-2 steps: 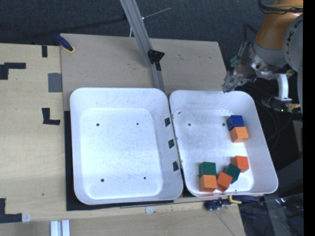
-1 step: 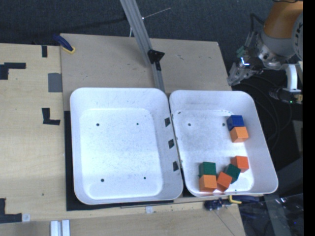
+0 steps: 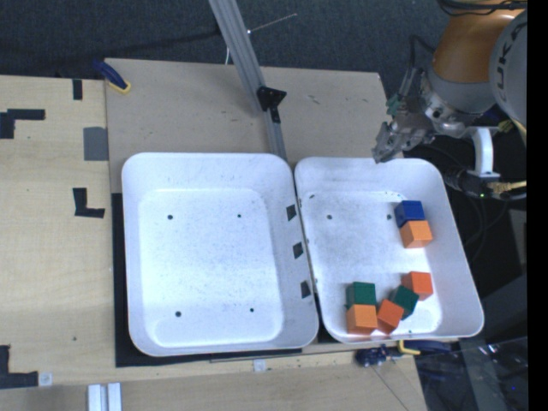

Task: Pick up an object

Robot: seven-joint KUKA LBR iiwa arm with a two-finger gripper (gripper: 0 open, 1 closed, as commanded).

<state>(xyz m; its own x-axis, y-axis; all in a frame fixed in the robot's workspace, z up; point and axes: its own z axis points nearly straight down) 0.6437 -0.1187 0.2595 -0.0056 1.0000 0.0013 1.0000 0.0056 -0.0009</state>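
Up by the far rim of the right bin (image 3: 445, 197) hangs the claw (image 3: 387, 148), over the bench edge with no block in it; I can't tell how it's set. Blocks sit in that bin: a blue (image 3: 409, 212) touching an orange (image 3: 416, 233) near the right wall, and five more, green and orange, bunched at the near corner (image 3: 385, 305). Left bin (image 3: 137, 187) sits alongside

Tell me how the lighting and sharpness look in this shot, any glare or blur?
Camera view: even, soft light, no harsh glare on the white bins; faint shadows under the blocks; the hand at the right bin's far rim looks slightly soft; the floor around the bench is dark.
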